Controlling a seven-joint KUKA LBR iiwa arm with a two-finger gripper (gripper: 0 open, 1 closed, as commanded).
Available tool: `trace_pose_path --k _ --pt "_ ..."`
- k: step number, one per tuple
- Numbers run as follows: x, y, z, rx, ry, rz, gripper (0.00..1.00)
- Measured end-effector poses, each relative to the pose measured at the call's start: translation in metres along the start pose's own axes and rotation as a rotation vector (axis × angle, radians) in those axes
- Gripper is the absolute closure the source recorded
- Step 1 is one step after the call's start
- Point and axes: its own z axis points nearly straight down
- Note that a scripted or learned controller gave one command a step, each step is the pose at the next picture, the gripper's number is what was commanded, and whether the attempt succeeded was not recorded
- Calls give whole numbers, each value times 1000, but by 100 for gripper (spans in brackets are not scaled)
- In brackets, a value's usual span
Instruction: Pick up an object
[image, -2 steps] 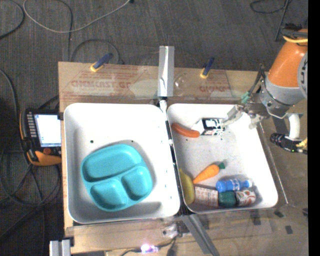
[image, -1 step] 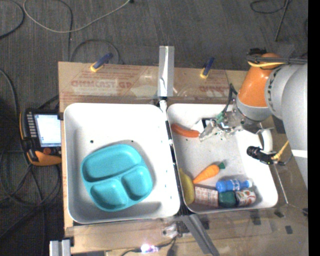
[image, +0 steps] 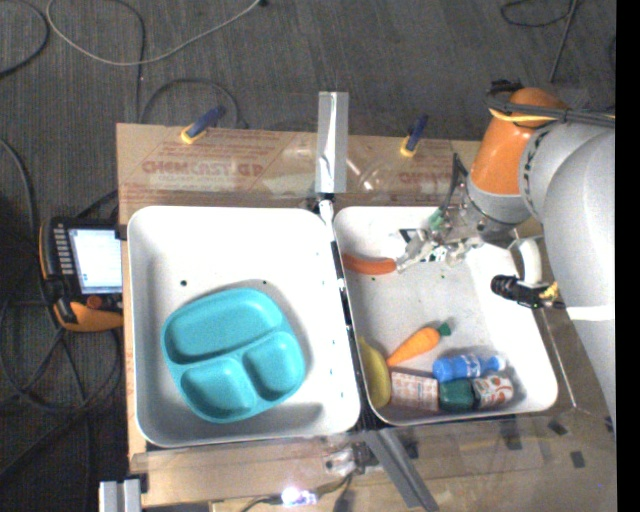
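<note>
Two white bins: the left bin (image: 150, 300) holds one teal divided tray (image: 233, 352). The right bin (image: 455, 310) holds one carrot (image: 418, 343), one banana (image: 375, 373), one bottle (image: 466, 366), and one orange strip (image: 368, 264) toward ten o'clock.

A robotics lab: clamped plywood bench (image: 240, 165), loose floor cables (image: 90, 40), teach pendant (image: 85, 270).

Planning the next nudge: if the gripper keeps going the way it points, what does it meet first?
Probably the orange curved piece just beyond the gripper, toward the right bin's left wall; depth is unclear.
</note>
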Motion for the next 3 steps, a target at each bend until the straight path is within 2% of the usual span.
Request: trace_pose_path --k 1,2,3 --pt "46 7 0 -4 -17 -102 0" --pt "10 8 1 -23 1 -339 0" --pt "-16 4 2 -20 4 -375 0"
